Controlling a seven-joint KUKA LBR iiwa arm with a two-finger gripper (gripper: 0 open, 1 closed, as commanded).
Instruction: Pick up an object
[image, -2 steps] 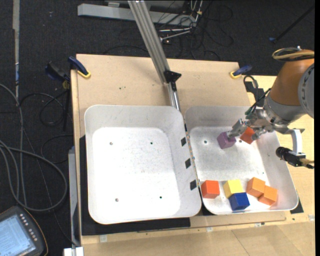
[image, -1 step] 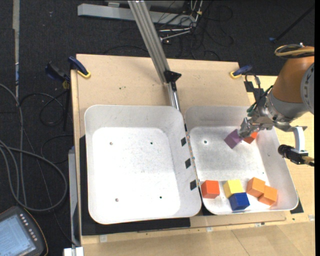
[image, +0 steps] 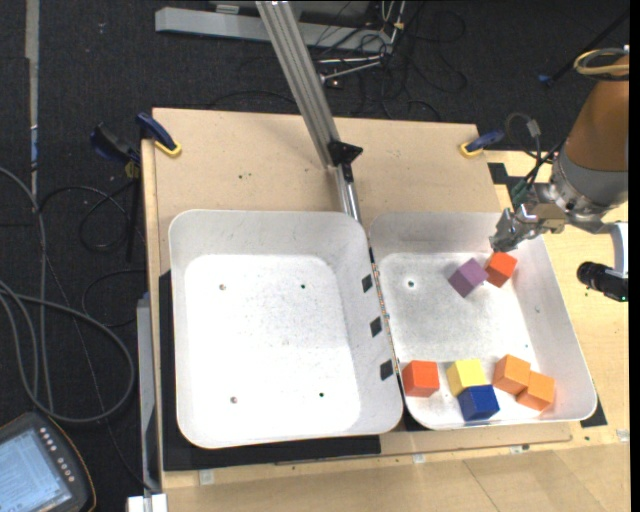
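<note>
Left bin (image: 200, 250): we log no blocks in it, only the speckled white floor.

Right bin (image: 560, 330): we log seven blocks. Along the near wall, left to right: orange block (image: 421, 377); yellow block (image: 466, 375) with a blue block (image: 479, 401) touching its near side; then two more orange ones, touching each other, (image: 513, 371) and (image: 537, 389). Toward the far right corner: purple block (image: 466, 277) lying tilted, and just beside it to the right a small orange cube (image: 501, 267), the two close or touching at a corner.

Gripper (image: 505, 238): low over the far right corner of the right bin, directly behind the small orange cube. We cannot tell whether the fingers are spread or pressed together; the tip is dark and blurred. Nothing shows between them.

Step in hand, as we judge it: the approach to a grasp, with no block lifted yet. The small orange cube looks the likeliest target.

Next move, as we judge it: bring the fingers down astride that cube, clear of the purple block and the bin wall, close, then lift straight up.
</note>
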